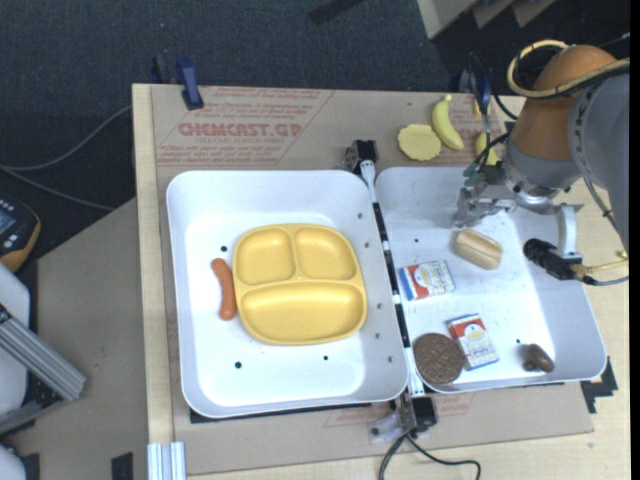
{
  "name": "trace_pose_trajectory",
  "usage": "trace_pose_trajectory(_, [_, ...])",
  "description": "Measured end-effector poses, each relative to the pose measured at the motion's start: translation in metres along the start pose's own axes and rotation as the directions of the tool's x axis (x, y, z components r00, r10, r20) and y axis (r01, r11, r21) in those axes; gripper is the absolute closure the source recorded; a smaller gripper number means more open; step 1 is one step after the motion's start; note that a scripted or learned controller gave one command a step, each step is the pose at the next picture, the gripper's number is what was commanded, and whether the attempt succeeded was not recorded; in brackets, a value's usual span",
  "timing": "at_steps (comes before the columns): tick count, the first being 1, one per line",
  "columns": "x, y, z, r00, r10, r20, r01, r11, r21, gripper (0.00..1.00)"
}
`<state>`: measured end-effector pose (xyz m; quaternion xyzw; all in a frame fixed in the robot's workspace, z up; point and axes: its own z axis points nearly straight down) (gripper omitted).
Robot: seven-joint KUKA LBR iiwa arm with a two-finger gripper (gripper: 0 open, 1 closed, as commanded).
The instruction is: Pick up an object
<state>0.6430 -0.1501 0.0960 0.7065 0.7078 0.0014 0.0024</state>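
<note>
The hand [478,208] hovers in the right white bin [560,313], fingers pointing down; whether they're apart, I can't tell. The tan bread-roll-shaped block [478,248] lies just below the fingertips, long axis slanting across the bin, nearest pick.

Grey, rounded arm [605,128] with a glossy orange band [555,108] above the wrist. Yellow cable [530,63] looped over the top. Small dull-metal claw [480,208] below.

floor: dark blue-grey carpet [90,28] | bench: brown board [250,123] | cable: left floor [60,163]
</note>
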Motion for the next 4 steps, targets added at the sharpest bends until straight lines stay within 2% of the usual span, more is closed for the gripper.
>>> trace_pose_trajectory(1, [0.000, 0.000, 0.001, 1.000, 0.000, 0.000, 0.000, 1.000, 0.001, 0.00])
trace_pose_trajectory(2, [0.000, -0.037, 0.012, 1.000, 0.003, -0.003, -0.003, 1.000, 0.010, 0.00])
trace_pose_trajectory(3, [0.000, -0.034, 0.001, 1.000, 0.002, -0.001, -0.002, 1.000, 0.004, 1.00])
trace_pose_trajectory(4, [0.082, -0.014, -0.096, 1.000, -0.008, -0.003, 0.008, 1.000, -0.006, 1.00])
